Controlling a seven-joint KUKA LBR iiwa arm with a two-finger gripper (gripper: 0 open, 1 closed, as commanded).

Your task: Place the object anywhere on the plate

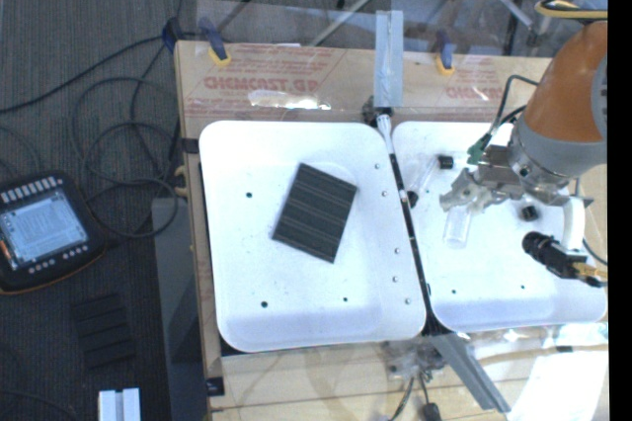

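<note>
Camera view: red mirrored lettering, unreadable, on cardboard backing (pixel 296 78)

We see red printed lettering on the cardboard sheet (pixel 286 73) behind the bins, upside down from this angle and too blurred for us to read. A second red patch on the cardboard near the right bin (pixel 469 91) is equally illegible. The handheld pendant's screen (pixel 39 229) shows content we can't make out.

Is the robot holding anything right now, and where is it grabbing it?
It cannot be told: the end effector hangs over the right bin, and anything it grips is too blurred to make out.
</note>
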